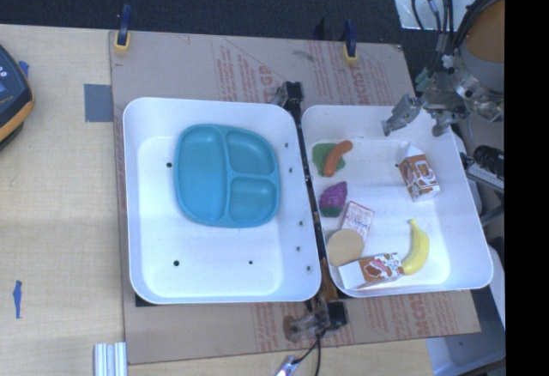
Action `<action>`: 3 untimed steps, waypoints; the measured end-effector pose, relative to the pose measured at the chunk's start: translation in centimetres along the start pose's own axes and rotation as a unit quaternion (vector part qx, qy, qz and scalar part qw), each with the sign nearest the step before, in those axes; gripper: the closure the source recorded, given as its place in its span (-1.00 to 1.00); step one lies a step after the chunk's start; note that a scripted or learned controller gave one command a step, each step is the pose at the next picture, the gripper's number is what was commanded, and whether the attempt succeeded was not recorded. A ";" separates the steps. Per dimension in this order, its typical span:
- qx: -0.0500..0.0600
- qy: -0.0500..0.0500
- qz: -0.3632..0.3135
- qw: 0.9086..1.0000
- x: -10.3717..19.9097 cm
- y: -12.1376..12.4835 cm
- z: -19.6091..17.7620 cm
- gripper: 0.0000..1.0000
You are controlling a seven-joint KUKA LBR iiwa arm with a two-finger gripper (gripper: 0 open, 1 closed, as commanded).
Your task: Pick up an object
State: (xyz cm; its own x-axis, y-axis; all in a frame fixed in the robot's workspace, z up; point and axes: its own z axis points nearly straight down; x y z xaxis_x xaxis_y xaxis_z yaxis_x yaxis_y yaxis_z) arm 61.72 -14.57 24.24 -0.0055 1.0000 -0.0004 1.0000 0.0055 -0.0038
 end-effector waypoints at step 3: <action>-0.001 0.000 0.000 1.000 -4.7 4.0 15.0 -1.00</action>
State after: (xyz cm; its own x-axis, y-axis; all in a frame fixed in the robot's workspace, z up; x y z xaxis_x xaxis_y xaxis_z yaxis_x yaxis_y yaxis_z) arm 65.65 -19.22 9.25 -0.0051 1.0000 -0.0003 1.0000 0.0051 -0.0019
